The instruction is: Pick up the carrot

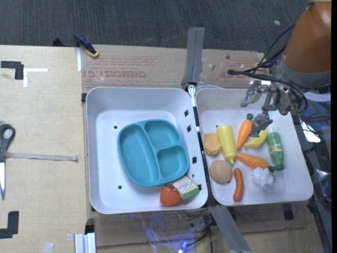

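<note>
Hovering over the right bin [300,157], the hand [261,123] is sitting just beside the upright carrot [244,133]; whether it is gripping cannot be told. Pick is looking unfinished: carrot lying among the food. Count: two carrots, second [251,161] flat; two bins; one blue tray [152,152].

Carrot [244,133] in right bin [295,194]

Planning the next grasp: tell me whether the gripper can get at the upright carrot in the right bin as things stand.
Probably yes. The gripper hangs just right of the carrot, whose top is uncovered. The mustard bottle and banana crowd its sides, so finger room looks tight.
</note>
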You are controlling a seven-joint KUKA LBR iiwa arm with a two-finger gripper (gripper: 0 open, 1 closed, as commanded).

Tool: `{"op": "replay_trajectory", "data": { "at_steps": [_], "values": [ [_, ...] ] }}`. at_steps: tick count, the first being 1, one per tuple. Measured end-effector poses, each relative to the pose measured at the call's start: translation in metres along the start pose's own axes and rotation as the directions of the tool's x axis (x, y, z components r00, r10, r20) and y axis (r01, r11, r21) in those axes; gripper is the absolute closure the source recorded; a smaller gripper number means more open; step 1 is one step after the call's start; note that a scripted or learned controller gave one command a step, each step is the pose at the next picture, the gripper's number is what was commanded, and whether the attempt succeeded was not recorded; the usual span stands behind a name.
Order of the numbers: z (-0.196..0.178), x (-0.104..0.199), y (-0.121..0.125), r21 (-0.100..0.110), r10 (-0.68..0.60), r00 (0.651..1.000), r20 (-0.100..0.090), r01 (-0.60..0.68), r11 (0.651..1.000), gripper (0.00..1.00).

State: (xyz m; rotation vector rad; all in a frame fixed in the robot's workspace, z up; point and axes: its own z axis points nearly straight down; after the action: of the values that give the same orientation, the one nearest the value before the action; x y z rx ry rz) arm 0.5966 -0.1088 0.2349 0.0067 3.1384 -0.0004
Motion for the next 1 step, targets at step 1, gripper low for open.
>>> {"op": "replay_trajectory", "data": {
  "at_steps": [1],
  "values": [
    [0.1418,-0.0202,-0.0180,0.001,0.255,0.967,0.001,-0.255,0.967,0.00]
  ]
}}
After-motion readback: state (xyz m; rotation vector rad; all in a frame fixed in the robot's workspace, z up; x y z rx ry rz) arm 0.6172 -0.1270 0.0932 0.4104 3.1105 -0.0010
